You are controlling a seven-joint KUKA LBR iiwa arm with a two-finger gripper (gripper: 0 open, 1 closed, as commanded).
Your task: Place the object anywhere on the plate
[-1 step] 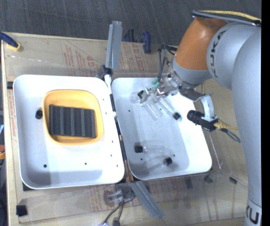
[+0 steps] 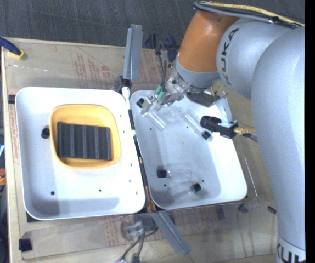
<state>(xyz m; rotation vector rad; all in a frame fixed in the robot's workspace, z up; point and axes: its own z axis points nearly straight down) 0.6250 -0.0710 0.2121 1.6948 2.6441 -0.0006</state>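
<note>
Hand (image 2: 158, 100) far corner of R bin (image 2: 231, 163) | grip state unclear | plate (image 2: 84, 114) in L bin (image 2: 31, 147)

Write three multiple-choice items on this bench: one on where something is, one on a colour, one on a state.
1. Where does the plate sit?
A. left bin
B. right bin
C. on the bench outside both bins

2. What colour is the plate's rim?
A. blue
B. yellow-orange
C. green

3. What lies on the plate?
A. a dark ribbed block
B. a heap of clear objects
C. a coiled cable

Answers:
1 A, the plate rests inside the left bin.
2 B, a yellow-orange border surrounds its middle.
3 A, the dark ribbed block covers the plate's centre, while the small clear objects lie in the right bin.
</note>
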